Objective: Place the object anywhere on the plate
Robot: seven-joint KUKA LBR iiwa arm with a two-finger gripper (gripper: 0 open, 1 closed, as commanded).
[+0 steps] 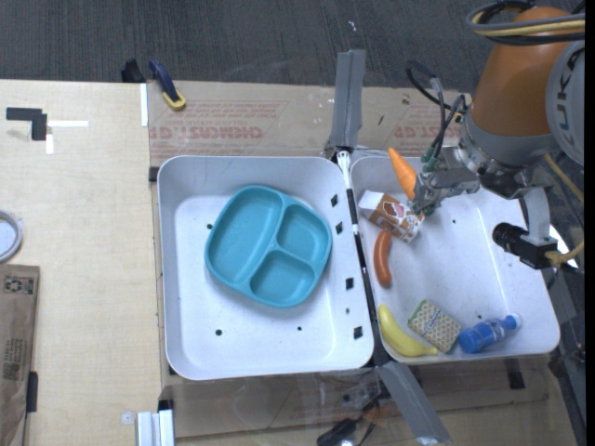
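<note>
1. Hovering over the right bin (521, 342), my gripper (429, 196) sits low near that bin's upper left corner, at the right end of a small carton (390, 216). I cannot tell its state from this slant, nor whether the carton is in my grasp.
2. The carton lies just left of my gripper, its long axis slanting from upper left down to lower right. An orange carrot (403, 171) lies just above it and a red sausage (382, 258) just below.
3. The blue plate (270, 245) rests in the left bin (181, 277), well apart to my left, across the wall between the bins. I judge the coming move runs leftward over that wall.
4. The carton's print is too small to read. Mirrored red lettering on the sheet (232, 119) behind the bins seems to read "CHEMCAST GP".
</note>
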